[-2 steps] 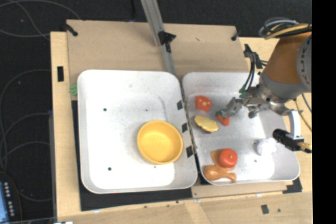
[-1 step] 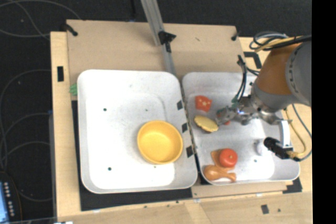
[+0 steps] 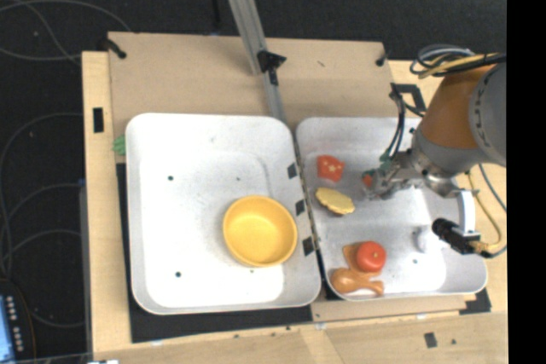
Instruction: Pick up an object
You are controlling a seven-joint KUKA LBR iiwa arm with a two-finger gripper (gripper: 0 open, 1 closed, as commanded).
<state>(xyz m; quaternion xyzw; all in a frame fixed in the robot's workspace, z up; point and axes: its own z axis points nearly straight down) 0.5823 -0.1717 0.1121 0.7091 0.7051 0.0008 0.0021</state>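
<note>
Hovering low in the right bin [image 3: 444,268], the gripper [image 3: 381,182] sits over the floor just right of a small red piece [image 3: 330,168] and a yellow piece [image 3: 335,201]; finger spread cannot be judged, possibly something reddish at its tip. Nothing is visibly lifted. Tomato [image 3: 370,254] and tan item [image 3: 356,281] lie near; yellow bowl [image 3: 259,231] in left bin [image 3: 171,149].

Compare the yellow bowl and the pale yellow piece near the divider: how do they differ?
The yellow bowl is large, round and hollow, open side up; the pale yellow piece is small, flat and oblong. The bowl sits in the left bin, the piece in the right bin near the claw. The bowl's yellow is deeper. Both lie close to the divider.
</note>
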